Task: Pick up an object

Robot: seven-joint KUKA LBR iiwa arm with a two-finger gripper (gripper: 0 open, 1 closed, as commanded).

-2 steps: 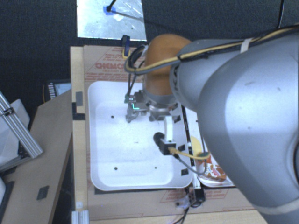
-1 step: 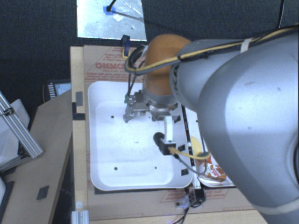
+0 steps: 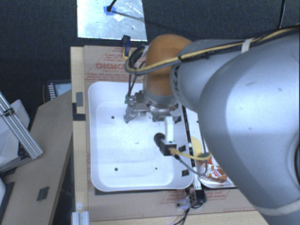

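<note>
Grey arm link [image 3: 243, 111] fills the near right, reaching in over the bins. Left white bin [image 3: 105, 172] shows bare floor; right bin is mostly hidden under the arm — a flat red-and-white printed item [image 3: 216, 172] peeks out there, likely light and thin, best pinched at an edge. Pincer [image 3: 133, 110] hangs low over the left bin's far side, wrist pointing down — can't tell its state, nothing visibly held.

— How was the light?
— Even and fairly bright. The white bin [image 3: 117, 172] nearly washed out, with soft shadow under the arm [image 3: 243, 102] toward four o'clock.
— Any glare?
— The foil sheet [image 3: 110, 11] at twelve o'clock glinted. The arm looked blurred and soft; the backdrop was dark and grainy.
</note>
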